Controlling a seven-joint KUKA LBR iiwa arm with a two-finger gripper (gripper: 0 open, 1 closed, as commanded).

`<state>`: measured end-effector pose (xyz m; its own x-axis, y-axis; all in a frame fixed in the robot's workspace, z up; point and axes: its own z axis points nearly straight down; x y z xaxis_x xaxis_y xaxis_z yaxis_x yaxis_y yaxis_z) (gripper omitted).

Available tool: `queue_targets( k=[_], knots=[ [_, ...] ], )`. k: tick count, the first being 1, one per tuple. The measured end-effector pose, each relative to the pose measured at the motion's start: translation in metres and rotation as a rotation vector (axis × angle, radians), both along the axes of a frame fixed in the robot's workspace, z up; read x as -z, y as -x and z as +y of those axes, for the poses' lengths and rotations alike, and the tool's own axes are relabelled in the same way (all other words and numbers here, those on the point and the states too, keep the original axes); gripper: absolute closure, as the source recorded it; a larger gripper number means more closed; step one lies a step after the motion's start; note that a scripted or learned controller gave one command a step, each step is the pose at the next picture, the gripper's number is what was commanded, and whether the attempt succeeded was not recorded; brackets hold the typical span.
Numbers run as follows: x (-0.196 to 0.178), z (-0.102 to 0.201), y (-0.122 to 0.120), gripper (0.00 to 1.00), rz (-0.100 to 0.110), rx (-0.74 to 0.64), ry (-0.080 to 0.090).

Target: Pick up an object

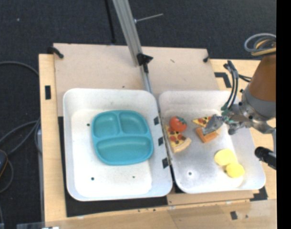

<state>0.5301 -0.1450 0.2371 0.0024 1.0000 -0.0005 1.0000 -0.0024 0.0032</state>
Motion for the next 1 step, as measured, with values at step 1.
queue_targets(
  k=[1],
  knots=[
    [0.0000, 0.0001, -0.0001, 0.00, 0.000, 0.001, 0.000]
  ],
)
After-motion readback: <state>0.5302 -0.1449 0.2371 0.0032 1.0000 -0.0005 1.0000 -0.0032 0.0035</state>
